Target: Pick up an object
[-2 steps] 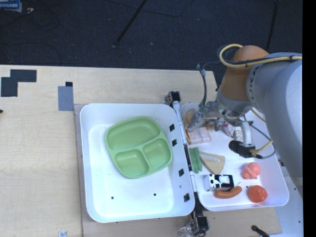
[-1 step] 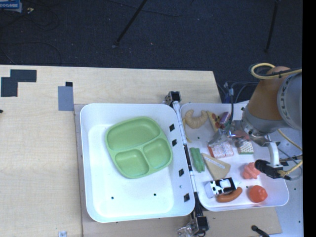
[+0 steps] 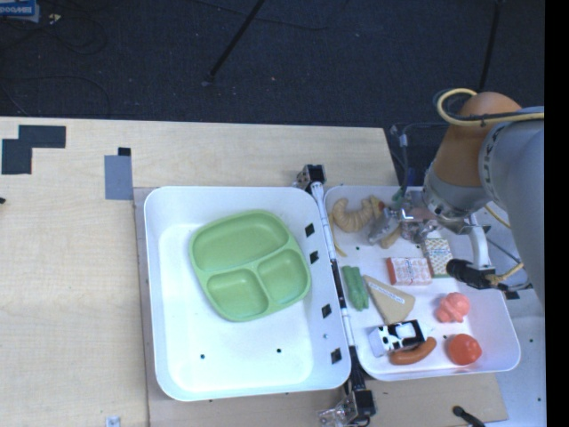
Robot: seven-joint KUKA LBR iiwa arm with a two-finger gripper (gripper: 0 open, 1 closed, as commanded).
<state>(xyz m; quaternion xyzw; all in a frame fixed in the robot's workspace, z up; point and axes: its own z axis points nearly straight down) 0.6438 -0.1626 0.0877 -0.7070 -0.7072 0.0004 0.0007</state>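
At the right bin's [image 3: 498, 363] far end your gripper [image 3: 397, 225] sits low beside the croissant [image 3: 354, 213], grip state I can't tell, and with the cracker packet [image 3: 409, 270] close you risk nudging instead of grabbing.

Green divided plate [image 3: 251, 265] in the left white bin [image 3: 169, 327], wooden bench [image 3: 71, 283], dark floor [image 3: 222, 43]
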